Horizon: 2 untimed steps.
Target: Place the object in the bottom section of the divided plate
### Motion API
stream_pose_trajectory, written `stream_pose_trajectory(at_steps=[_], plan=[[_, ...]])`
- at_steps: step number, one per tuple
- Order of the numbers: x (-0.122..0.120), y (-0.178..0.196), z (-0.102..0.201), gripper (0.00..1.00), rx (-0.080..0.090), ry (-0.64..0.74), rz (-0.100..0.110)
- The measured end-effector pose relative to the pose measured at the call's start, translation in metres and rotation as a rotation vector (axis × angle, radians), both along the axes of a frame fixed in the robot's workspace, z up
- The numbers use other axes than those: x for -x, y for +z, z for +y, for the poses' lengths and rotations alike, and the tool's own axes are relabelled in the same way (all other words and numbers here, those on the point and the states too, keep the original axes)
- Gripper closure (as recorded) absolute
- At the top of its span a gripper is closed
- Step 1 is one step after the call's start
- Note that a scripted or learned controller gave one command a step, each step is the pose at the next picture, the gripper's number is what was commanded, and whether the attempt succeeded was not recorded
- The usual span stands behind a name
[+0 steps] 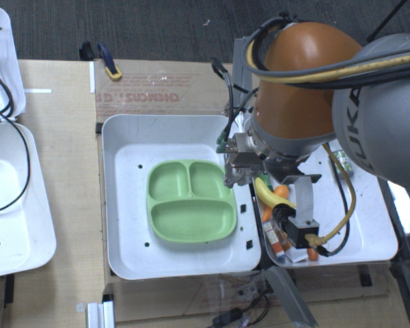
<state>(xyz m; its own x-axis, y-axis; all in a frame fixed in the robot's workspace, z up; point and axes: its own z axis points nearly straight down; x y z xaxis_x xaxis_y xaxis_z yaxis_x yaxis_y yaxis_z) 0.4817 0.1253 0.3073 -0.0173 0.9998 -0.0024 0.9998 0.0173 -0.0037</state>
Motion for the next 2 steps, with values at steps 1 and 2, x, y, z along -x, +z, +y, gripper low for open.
stream_pose_trajectory(at_steps=[1,2], plan=[[-0.06,-0.018,0.036,1.0,0.001,-0.143,0.0],[0.004,-0.117,0.029,1.0,0.0,0.004,0.002]])
